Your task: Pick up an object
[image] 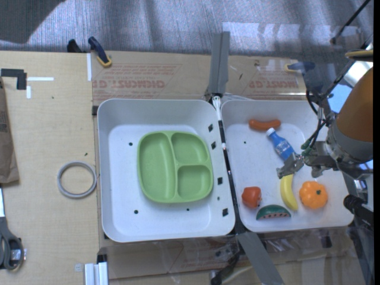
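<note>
Watermelon slice, banana in right bin; plate in left bin.

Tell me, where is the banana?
The banana lies in the right bin, near its front, between the tomato and the orange, just above the watermelon slice.

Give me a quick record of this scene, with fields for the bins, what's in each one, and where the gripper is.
left bin: holds a green divided plate
right bin: holds a sausage, bottle, banana, pumpkin, tomato, watermelon slice
gripper: over the right bin, between bottle and banana; nothing seen in its jaws
arm: reaches in from the right
bench, left of bins: grey ring
</note>
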`<control>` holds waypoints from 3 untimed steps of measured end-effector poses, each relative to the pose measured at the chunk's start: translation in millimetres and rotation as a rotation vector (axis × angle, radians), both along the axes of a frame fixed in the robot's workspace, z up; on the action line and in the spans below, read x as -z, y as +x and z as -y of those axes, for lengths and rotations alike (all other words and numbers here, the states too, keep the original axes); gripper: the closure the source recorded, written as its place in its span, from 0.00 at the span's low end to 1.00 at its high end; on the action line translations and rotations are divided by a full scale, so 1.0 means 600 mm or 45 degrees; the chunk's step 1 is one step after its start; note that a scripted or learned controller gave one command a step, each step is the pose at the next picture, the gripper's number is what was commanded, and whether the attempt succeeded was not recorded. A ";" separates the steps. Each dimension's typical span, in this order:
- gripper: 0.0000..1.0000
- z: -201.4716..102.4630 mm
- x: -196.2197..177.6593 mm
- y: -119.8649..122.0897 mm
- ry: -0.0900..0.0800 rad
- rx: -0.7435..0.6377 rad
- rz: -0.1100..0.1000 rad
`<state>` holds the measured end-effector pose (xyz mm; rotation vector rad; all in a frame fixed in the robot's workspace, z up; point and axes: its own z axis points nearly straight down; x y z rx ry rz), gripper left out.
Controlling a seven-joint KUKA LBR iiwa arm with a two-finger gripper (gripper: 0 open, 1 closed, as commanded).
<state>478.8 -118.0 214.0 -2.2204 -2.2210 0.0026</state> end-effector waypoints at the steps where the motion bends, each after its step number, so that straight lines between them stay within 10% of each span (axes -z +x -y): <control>1: 0.00 0.037 0.191 0.056 0.001 0.315 -0.002; 2: 1.00 0.040 0.176 0.055 0.001 0.321 -0.003; 3: 1.00 0.021 0.198 0.084 -0.001 0.819 0.010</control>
